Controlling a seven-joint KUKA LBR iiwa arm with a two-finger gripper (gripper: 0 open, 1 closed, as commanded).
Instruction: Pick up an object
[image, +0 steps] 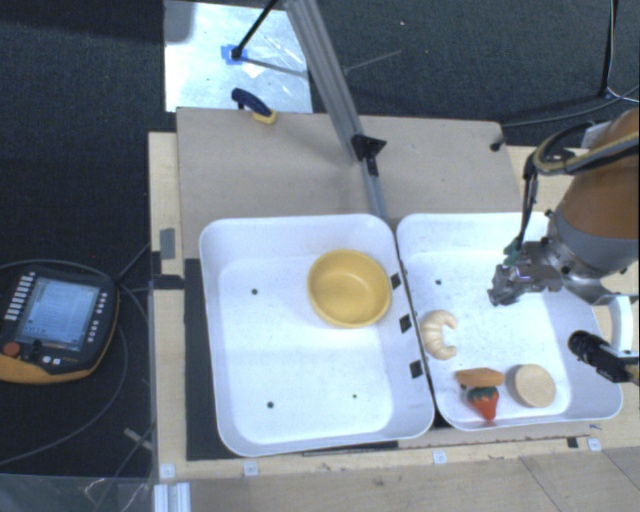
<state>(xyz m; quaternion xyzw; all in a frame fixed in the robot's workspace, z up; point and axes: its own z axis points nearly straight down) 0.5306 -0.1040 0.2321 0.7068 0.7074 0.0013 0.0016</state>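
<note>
While the gripper hovers over the right bin, open/shut can't tell, nearest obj is the croissant at approx 8 o'clock, long axis running 12-to-6.

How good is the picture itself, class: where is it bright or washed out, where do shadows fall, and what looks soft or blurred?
In the camera view, the two white bins are brightly lit, nearly washed out; the yellow bowl casts only a faint shadow; the gripper and the small items near the croissant look soft, so fine detail is lost; the dark floor is dim by contrast.
</note>
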